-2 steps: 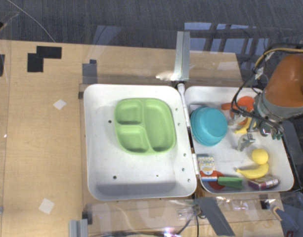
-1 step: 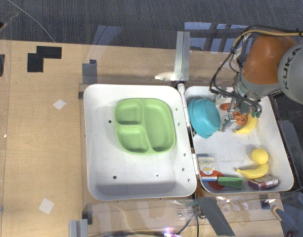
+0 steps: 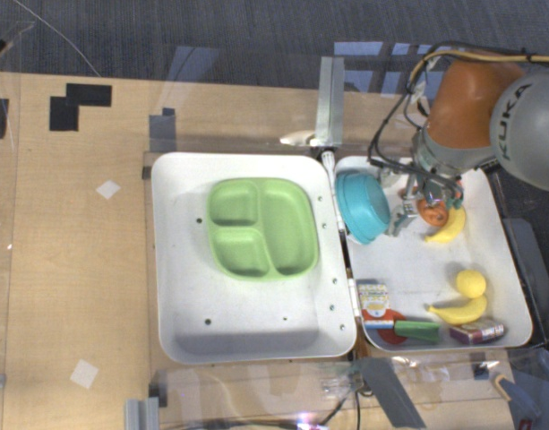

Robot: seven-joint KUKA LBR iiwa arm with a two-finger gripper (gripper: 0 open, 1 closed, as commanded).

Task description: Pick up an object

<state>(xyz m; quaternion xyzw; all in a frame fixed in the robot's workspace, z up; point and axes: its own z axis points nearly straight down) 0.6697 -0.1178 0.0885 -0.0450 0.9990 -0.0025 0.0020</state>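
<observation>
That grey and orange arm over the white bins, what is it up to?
The arm is reaching into the right bin to pick something up. Its gripper is down among the toys at the bin's far end, by an orange object, a banana and a tilted blue bowl. I can't tell whether it has hold of anything yet. More toys lie at the bin's near end. The left bin holds a green divided plate.
</observation>
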